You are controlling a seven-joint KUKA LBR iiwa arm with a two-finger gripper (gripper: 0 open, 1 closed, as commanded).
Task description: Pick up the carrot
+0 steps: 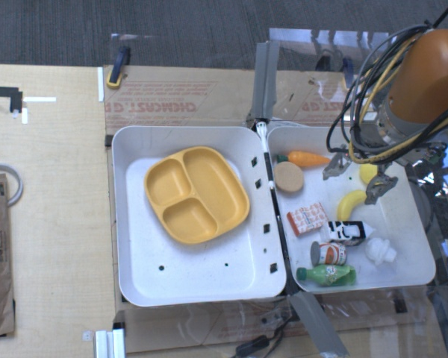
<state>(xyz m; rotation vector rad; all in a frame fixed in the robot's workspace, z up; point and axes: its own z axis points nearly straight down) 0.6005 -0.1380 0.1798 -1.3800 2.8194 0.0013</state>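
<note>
Carrot (308, 157) lies just left of pincer (357, 177); pincer spread, gripping nothing.

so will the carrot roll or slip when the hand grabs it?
Probably rolls: the carrot looks round and tapered, lying on its side on the bin floor. Likely stiff and light, like a toy. Its smooth look suggests slip; the tan disc close beside it may block a push.

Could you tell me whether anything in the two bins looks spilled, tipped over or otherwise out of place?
Nothing looks spilled or damaged. The green bottle and small can lie on their sides in the right bin; the carrot rests untouched near its top edge.
</note>
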